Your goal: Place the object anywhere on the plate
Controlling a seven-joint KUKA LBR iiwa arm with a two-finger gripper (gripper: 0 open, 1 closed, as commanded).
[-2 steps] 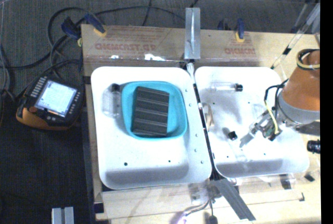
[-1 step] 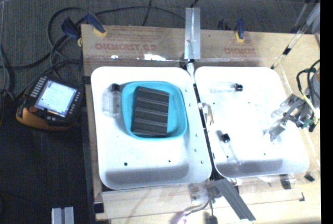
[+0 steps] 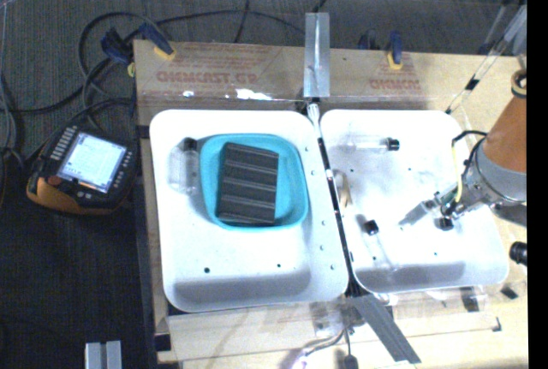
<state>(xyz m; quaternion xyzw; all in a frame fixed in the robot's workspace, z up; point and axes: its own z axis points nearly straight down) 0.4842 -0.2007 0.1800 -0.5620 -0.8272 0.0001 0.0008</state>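
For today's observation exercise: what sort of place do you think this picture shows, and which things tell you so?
Probably a robotics lab: a robot arm reaches over two white bins on a clamped wooden bench, with a handheld control pendant and cables on the floor.

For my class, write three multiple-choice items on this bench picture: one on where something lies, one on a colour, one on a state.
1. Where does the dark grey ribbed rectangular block lie?
A. On the plate in the left bin
B. In the right bin
C. On the floor

2. What colour is the rounded square plate?
A. Red
B. Light blue
C. Yellow

3. What is the robot's metal claw doing?
A. Touching the plate
B. Hanging over the right white shallow bin
C. Resting on the floor

Answers: 1 A, the block sits on the plate inside the left white shallow bin; 2 B, its rim is light blue; 3 B, the claw is above the right bin.
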